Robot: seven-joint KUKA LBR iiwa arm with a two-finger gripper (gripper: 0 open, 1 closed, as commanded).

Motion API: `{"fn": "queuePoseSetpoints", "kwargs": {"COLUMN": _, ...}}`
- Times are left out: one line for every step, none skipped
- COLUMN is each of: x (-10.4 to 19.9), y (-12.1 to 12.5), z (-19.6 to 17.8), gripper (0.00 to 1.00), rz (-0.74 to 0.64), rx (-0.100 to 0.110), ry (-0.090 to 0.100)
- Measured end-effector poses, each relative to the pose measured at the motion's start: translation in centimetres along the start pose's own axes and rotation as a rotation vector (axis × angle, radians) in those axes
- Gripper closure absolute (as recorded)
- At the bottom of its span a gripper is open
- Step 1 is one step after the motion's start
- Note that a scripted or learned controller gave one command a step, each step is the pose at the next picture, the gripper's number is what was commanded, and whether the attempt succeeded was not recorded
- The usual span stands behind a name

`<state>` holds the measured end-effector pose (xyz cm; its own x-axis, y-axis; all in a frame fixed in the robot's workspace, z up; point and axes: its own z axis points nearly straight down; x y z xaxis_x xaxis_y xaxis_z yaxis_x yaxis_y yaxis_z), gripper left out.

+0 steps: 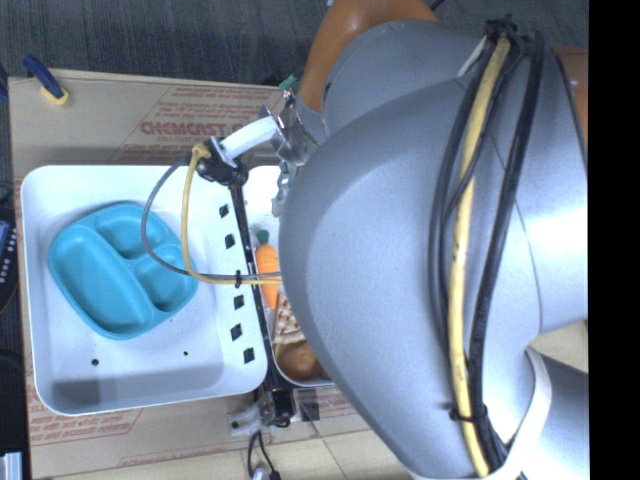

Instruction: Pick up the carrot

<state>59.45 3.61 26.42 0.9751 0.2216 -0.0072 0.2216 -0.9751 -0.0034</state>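
The arm's grey body covers most of the right bin. An orange carrot peeks out at the arm's left edge, just right of the divider between the bins. Below it lies a brown rounded item, and a checkered patch sits between them. The gripper is hidden beneath the arm.
The left bin holds a blue divided tray. Yellow and black cables loop over the left bin's right side. A blue and yellow clip lies on the cardboard at the upper left.
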Motion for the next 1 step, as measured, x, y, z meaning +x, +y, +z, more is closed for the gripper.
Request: {"fn": "queuePoseSetpoints", "kwargs": {"x": 0.05, "y": -0.27, "z": 0.04, "gripper": 0.00, "rz": -0.004, "rx": 0.002, "ry": 0.000}}
